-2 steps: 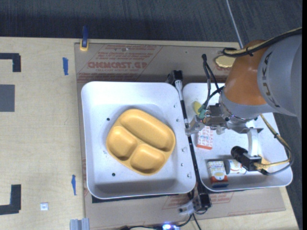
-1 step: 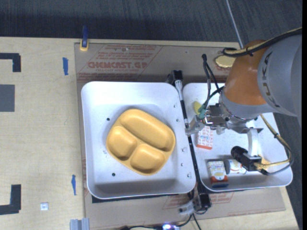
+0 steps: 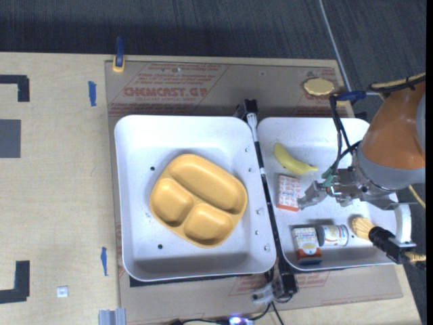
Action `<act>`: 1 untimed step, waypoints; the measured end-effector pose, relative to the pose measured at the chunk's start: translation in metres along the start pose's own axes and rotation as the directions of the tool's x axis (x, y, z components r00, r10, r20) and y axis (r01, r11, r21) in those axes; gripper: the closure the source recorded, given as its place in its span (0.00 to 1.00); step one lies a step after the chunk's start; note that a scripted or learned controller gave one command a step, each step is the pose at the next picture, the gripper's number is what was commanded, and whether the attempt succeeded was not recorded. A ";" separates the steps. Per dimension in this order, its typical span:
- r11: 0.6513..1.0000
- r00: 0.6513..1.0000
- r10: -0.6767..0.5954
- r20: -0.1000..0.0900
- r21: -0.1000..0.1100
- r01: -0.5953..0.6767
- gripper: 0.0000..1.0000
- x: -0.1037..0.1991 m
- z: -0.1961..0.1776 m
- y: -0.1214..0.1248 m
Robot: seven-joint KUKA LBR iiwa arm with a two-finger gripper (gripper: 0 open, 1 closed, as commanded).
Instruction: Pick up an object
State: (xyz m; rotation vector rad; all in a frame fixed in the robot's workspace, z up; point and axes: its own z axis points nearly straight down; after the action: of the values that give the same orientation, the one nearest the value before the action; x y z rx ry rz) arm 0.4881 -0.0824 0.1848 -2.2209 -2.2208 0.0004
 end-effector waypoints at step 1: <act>1.000 1.000 0.000 0.001 -0.004 0.000 0.00 -0.022 0.099 -0.008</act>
State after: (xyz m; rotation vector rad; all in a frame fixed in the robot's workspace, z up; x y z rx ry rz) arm 0.4801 -0.1041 0.0859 -2.2237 -2.2225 -0.0030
